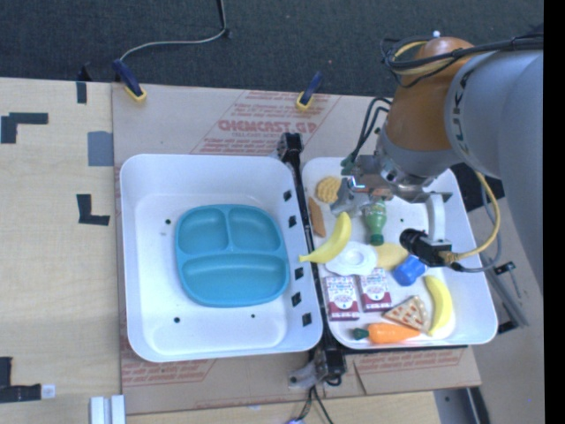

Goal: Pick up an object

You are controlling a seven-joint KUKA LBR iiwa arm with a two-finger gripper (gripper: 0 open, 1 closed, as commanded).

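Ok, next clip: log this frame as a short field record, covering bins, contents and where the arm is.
left bin: blue divided plate
right bin: two bananas, green bottle, blue block, carrot, pizza slice, two small cartons
arm: above the right bin's far end
gripper: near the green bottle; grasp cannot be judged

From here the arm point(468, 104) runs off at 3 o'clock, its wrist covering the right bin's point(481, 325) 12 o'clock corner; milk carton point(357, 291) labels unreadable.

Banana point(330, 242): yellow, curved, lying in the right bin at its left side, touching a white disc point(352, 259).
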